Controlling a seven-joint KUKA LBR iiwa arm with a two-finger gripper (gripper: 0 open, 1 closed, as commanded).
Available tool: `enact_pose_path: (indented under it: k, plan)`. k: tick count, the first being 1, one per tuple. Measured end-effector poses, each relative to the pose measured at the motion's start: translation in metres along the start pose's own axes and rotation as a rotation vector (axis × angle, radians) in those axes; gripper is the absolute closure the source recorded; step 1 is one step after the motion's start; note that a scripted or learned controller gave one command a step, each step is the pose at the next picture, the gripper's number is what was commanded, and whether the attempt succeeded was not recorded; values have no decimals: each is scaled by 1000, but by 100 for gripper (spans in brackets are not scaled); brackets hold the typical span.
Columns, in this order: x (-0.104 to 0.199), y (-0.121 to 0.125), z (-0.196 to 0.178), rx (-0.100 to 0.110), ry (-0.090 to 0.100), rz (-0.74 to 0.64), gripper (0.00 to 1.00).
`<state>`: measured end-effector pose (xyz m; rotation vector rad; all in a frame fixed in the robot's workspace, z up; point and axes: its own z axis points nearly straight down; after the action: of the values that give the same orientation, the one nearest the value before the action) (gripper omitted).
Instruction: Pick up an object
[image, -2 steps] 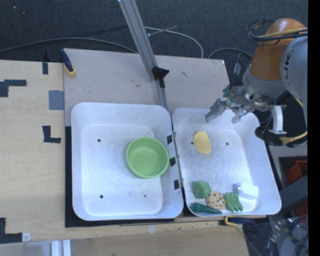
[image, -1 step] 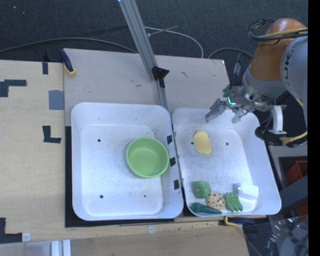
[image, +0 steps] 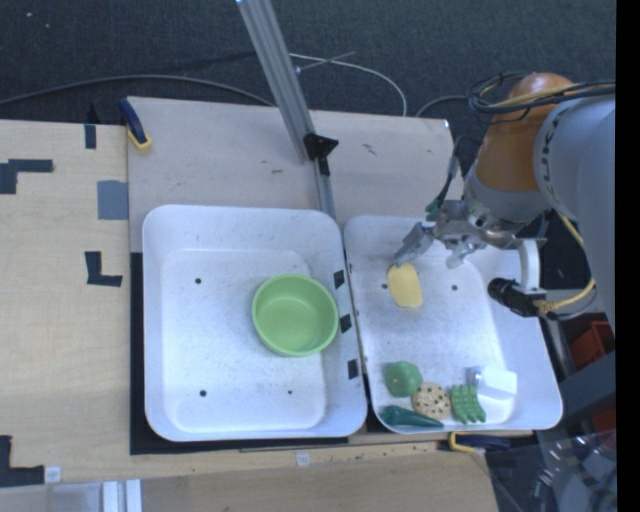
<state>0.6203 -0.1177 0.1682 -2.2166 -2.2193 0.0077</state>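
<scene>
Two white bins sat side by side; a green bowl (image: 295, 315) lay in the left bin (image: 175, 300). In the right bin (image: 520, 345), the gripper (image: 432, 248) hovered with fingers spread just above a yellow object (image: 405, 286), grasping nothing.

We saw a lime-green bowl (image: 295, 315) in the white left bin (image: 170, 235), a pale yellow object (image: 405, 286), a speckled tan ball (image: 431, 401), and an orange-banded grey arm (image: 520, 150).

End effector (image: 437, 248) low, fingers spread (wrist bent).
</scene>
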Motion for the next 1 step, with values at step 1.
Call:
enact_pose_path:
  k: [1]
  plan:
    - [-4,-3,64,1,0,0,0]
